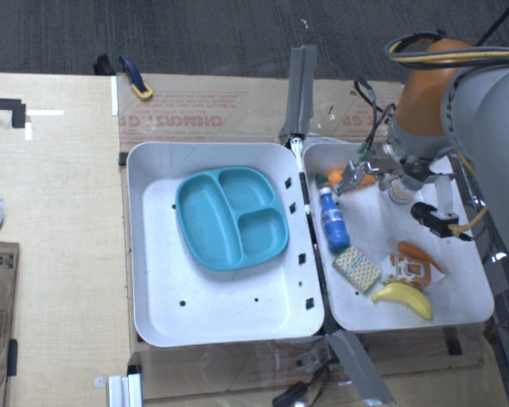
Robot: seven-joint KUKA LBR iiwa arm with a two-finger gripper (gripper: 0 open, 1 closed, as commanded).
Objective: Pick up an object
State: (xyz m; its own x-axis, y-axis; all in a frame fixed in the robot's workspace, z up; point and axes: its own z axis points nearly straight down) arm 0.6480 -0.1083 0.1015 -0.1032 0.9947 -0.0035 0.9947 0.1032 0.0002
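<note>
The scene is being lit evenly and brightly from above. Soft, short shadows are being cast inside the white bins (144, 253), and mild glare is being thrown off their rims. Focus is being held across the bench (51, 185), with slight graininess; small items are being rendered indistinctly.

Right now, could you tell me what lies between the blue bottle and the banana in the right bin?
In the camera view, a small patterned packet lies between the blue bottle and the banana, near the bottle's lower end and apart from the banana.
</note>
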